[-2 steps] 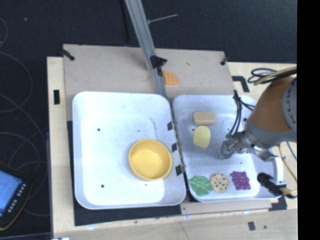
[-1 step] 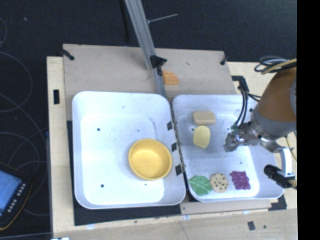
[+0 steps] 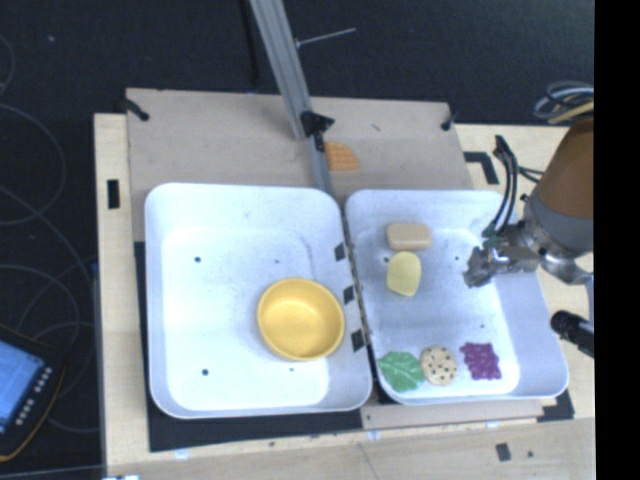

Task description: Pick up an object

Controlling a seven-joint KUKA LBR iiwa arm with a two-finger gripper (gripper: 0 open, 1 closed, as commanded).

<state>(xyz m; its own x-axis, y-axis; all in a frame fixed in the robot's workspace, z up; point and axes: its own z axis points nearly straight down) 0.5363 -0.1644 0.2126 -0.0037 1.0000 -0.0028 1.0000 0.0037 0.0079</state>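
Observation:
My gripper (image 3: 480, 269) hangs over the right part of the right bin (image 3: 520, 313), with nothing seen between its fingers. To its left lie a tan block (image 3: 408, 235) and, just below that, a yellow lemon-shaped piece (image 3: 404, 273). Along the bin's front edge sit a green leaf (image 3: 400, 369), a round cookie (image 3: 438, 365) and a purple grape bunch (image 3: 482, 360). A yellow bowl (image 3: 299, 318) rests in the left bin (image 3: 200, 268), towards its right side.
A slanted metal bar (image 3: 285, 63) runs from the top down to the gap between the bins. A small orange tag (image 3: 341, 158) lies on the bench behind the bins. A dark tablet (image 3: 20, 383) sits at the far left.

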